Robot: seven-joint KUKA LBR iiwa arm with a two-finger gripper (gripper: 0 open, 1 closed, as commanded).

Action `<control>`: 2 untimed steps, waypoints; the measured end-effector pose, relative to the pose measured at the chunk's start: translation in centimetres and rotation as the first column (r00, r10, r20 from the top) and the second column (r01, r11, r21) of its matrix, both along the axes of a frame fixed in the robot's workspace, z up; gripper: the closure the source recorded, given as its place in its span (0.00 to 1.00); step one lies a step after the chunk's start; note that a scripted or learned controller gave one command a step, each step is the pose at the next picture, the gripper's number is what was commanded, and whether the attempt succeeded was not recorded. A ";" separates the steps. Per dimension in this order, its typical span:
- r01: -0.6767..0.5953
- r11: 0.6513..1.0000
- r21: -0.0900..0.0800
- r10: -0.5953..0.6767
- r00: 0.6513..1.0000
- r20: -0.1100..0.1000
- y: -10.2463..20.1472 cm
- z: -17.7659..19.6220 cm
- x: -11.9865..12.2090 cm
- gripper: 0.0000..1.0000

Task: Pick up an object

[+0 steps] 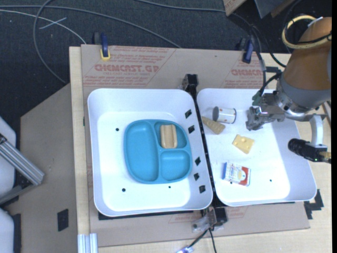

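Pick not yet made. Pincer (256,118) hovered over the right bin (295,186), just right of the small can (225,114); its grip state could not be told. Cheese wedge (243,144) and red-and-white packet (236,174) lay below the can, untouched.

- I see two white bins (100,141), each dotted with small black marks.
- A light blue tray (142,157) holds a tan bread piece (168,136).
- The cheese wedge (243,144) is yellow with pale holes.
- The small packet (236,173) is red, white and blue.
- The can (225,114) is silver-grey.
- The arm (310,51) is grey with an orange band.
- The board (131,62) is beige with red lettering.
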State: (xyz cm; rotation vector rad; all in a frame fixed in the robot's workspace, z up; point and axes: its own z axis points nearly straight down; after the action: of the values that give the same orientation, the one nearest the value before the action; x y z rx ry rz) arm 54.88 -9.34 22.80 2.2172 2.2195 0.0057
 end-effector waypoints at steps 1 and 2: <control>-0.005 1.000 0.003 0.005 1.000 -0.003 5.2 1.0 -0.2 1.00; -0.006 1.000 0.004 0.006 1.000 -0.009 11.5 0.1 -0.5 1.00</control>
State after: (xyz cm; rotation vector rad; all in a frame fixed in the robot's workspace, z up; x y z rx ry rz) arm 54.38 2.21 22.85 2.2169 2.2328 0.0007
